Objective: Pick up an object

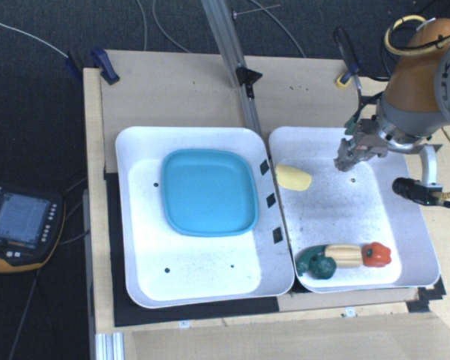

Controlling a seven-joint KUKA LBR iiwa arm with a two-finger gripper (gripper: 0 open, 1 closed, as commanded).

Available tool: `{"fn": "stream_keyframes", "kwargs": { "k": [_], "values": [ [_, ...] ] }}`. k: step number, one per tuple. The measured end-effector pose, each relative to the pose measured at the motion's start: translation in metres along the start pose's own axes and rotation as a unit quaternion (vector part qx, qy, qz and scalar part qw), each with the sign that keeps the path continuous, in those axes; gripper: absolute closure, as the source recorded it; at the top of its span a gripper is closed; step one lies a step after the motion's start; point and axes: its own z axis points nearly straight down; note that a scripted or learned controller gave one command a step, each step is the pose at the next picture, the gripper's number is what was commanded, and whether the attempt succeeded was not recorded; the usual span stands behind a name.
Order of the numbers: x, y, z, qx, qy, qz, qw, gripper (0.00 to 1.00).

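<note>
Yellow object (293, 178) lies in the right bin (405, 276), against its left wall — my pincer (348, 162) hovers to that object's right, apart from it; grip state unreadable.

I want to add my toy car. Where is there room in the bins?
Right bin: the bare middle, between the yellow piece and the toys along the near wall. Left bin: the strip in front of the blue plate. The near wall of the right bin is crowded.
</note>
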Motion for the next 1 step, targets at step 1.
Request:
{"fn": "stream_keyframes", "kwargs": {
  "k": [1],
  "values": [
    [0.0064, -0.0063, -0.0504, 0.0, 0.0, 0.0, 1.0, 1.0]
  ]
}}
